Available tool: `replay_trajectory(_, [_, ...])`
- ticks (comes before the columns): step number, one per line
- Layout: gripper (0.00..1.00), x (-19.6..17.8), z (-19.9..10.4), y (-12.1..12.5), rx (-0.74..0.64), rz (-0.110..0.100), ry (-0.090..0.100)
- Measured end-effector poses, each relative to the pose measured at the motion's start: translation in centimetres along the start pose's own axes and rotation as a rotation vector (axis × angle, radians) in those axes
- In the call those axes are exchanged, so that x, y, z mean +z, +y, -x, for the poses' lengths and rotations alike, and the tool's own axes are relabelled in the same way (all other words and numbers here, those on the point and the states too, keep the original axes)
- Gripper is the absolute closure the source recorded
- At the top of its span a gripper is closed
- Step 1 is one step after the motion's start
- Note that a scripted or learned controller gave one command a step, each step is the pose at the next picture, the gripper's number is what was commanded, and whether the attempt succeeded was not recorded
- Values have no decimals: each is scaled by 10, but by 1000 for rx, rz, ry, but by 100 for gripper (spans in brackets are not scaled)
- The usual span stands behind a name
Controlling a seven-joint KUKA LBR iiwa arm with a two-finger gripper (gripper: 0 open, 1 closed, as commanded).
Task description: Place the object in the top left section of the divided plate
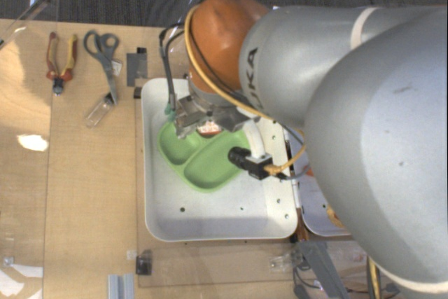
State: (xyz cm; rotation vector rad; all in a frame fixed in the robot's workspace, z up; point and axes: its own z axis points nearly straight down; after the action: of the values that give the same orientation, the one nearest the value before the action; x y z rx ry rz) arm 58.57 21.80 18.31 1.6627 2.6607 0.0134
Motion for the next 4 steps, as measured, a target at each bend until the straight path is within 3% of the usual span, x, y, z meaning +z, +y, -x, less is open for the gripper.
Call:
replay_trajectory(1, [0,0,0,0,0,0,0])
replay_trajectory(2, [100,-12,1,2,1,5,1])
replay_trajectory(3, [0,-12,1,2,1,5,0])
replay_trajectory(4, [0,-140,85,53,125,-3,-3])
